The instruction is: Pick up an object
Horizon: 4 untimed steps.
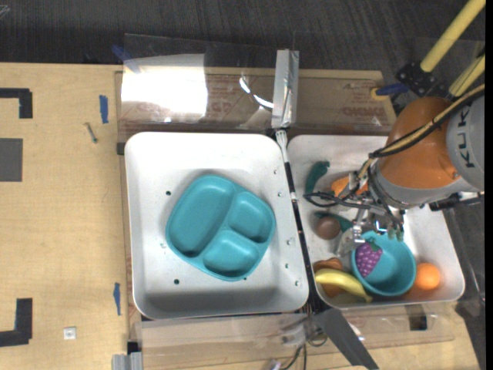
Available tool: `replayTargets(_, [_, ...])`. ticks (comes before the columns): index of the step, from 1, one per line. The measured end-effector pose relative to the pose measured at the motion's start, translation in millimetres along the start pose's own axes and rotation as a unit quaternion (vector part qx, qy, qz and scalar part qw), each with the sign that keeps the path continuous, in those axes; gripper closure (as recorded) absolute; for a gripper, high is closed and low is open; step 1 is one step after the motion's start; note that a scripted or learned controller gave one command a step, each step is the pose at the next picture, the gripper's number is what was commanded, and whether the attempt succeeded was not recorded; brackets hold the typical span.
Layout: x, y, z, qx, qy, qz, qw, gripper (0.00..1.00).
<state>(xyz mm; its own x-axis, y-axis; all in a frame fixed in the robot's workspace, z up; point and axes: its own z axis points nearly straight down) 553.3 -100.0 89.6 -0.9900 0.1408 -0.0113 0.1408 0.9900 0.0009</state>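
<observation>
Left white shallow bin (146, 168): teal three-compartment plastic tray (221, 225) lies at centre. Right white shallow bin (439, 241): teal curved piece (315, 177) at 10 o'clock, brown rounded object (328, 227) at 9, yellow banana (340, 283) at 7, teal bowl (385, 268) with purple grapes (368, 260) at 6, orange ball (427, 276) at 5. Two-finger gripper (368, 220) positioned low over cluttered bin middle. Opening cannot be told, being masked by cables; nothing seen held. Step judged: descent for grasp. Next needed: closure on one object, then straight lift.
</observation>
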Motion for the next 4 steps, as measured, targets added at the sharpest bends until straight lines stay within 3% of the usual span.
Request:
replayTargets(1, [-67.4,-1.8,0.2,0.000,0.008,-0.011,0.9999,0.00])
replayTargets(2, [-14.0,1.9,0.1,0.000,0.001,-0.001,1.0000,0.00])
replayTargets(3, [-68.6,13.1,1.6,0.000,-0.001,-0.028,0.9996,0.00])
replayTargets(4, [-26.7,-12.4,0.4,0.000,0.000,-0.097,0.9953,0.00])
